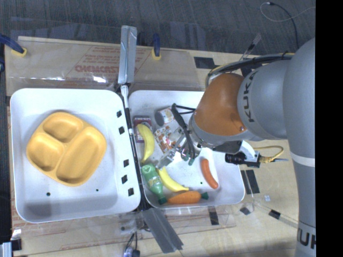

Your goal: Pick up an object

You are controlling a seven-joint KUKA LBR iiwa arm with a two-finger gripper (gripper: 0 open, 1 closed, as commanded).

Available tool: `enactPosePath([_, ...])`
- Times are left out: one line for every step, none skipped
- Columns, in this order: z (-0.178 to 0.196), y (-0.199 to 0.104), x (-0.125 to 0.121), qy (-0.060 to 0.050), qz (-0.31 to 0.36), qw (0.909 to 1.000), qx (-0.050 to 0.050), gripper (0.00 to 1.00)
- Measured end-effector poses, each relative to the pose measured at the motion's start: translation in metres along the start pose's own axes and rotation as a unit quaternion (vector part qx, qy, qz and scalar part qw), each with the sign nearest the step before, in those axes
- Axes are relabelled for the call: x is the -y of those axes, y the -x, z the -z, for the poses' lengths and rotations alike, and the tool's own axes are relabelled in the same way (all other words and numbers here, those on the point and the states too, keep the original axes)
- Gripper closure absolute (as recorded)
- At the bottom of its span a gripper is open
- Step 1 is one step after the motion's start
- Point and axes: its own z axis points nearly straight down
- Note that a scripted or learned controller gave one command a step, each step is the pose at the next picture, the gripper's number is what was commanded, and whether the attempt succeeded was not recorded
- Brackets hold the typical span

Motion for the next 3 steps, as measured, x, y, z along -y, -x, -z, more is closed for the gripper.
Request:
enactPosePath([0.009, -0.029, 0.015, -0.003, -0.151, 0.9885, -0.006, 0.0])
enactPosePath([-0.003, -0.013, 0.007, -0.005, -0.39, 0.9207, -0.012, 0.0])
enactPosePath([0.012, -0.005, 0.009, -0.001, -0.39, 0.9207, -0.002, 1.0])
